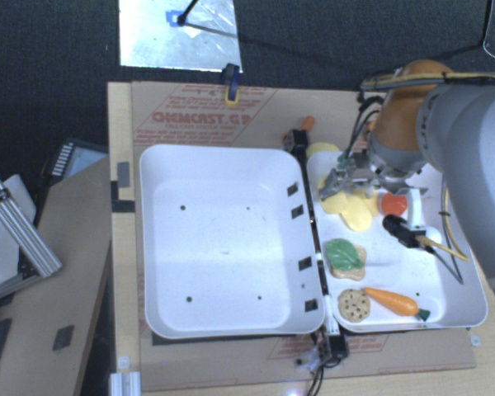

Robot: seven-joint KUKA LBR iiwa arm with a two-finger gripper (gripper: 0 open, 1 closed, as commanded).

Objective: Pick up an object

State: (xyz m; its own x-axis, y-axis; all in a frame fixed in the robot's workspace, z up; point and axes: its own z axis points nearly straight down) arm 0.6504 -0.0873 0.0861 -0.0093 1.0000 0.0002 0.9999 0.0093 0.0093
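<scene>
Over at 3 o'clock on the counter, inside the shallow white plastic bin (454, 283) that holds the toys, my grey two-finger gripper (345, 181) hangs near the bin's 11 o'clock corner, close over a flat pale-yellow toy food piece (356, 211). I cannot tell whether it is clenched or released. A red-orange chunk (393, 203) lies just beside the yellow piece at its 3 o'clock. My worry: the yellow piece looks thin and flat, so a grip could skid off its edge, or catch the red-orange chunk instead.
</scene>
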